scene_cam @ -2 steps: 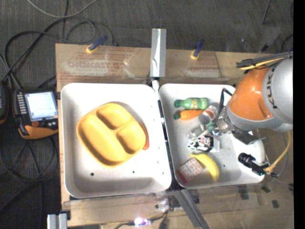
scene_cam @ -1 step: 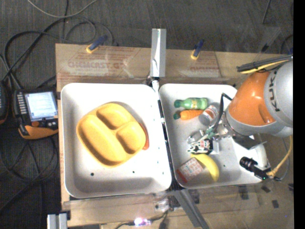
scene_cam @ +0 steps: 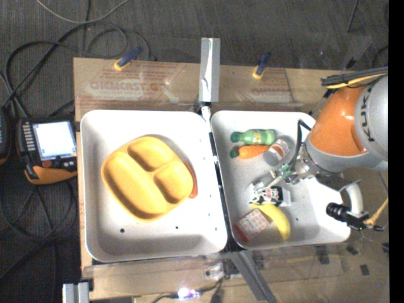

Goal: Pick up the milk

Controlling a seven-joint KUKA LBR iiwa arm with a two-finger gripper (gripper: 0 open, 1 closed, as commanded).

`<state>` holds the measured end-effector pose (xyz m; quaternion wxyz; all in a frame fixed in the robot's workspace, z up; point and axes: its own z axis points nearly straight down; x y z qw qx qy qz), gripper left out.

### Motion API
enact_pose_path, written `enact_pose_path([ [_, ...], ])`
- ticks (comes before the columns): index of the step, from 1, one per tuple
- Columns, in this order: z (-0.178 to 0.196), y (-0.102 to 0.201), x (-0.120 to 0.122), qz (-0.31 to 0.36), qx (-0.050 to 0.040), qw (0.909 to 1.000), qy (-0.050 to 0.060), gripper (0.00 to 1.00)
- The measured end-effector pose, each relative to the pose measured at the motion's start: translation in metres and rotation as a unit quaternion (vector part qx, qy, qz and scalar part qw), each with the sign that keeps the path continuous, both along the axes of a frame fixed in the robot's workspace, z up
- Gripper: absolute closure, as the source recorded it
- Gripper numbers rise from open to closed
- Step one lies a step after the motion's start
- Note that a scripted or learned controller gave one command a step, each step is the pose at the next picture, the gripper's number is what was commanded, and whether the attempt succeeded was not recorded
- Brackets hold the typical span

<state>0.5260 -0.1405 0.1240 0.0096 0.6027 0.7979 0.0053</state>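
The milk [scene_cam: 267, 196] is a small white carton with black patches, lying near the middle of the right bin [scene_cam: 315, 223]. My gripper [scene_cam: 278, 179] reaches in from the right and hangs just above and slightly behind the carton, very close to it. The grey and orange arm [scene_cam: 344, 137] covers the bin's right back corner. Whether the gripper touches the milk is not clear from this angle.
A yellow banana [scene_cam: 279, 223] and a small reddish box [scene_cam: 250, 225] lie just in front of the milk. Behind it are a green bottle [scene_cam: 254, 136], an orange carrot [scene_cam: 252, 151] and a small can [scene_cam: 276, 150]. The left bin [scene_cam: 95, 232] holds a yellow divided plate [scene_cam: 148, 177].
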Motion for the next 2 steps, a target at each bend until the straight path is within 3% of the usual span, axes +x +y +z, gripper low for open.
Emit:
enact_pose_path([
  [1, -0.0134, 0.0031, -0.0006, 0.059, -0.0002, 0.9981, -0.013, 0.0],
  [2, -0.0136, 0.0032, -0.0006, 0.059, -0.0002, 0.9981, -0.013, 0.0],
])
